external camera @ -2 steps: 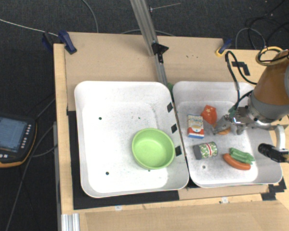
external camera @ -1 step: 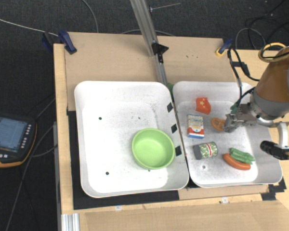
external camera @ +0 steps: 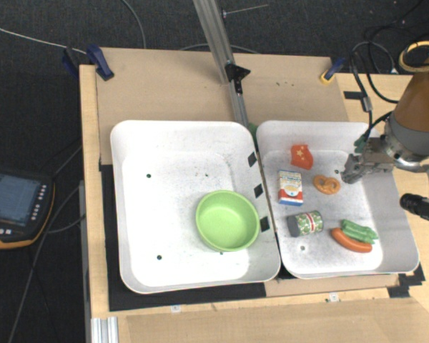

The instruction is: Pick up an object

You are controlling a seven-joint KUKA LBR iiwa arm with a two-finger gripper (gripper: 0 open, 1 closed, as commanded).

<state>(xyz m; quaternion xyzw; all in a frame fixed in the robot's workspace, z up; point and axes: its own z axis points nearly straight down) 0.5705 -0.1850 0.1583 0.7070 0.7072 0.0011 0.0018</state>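
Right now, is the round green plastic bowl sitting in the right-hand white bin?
No, the round green plastic bowl sits in the left white bin, near its right wall, apart from the small items in the right white bin.

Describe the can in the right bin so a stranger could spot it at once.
Look in the right-hand white bin, toward its near left part, just below the small red and white carton. The can lies on its side, the only cylinder there, with a green label.
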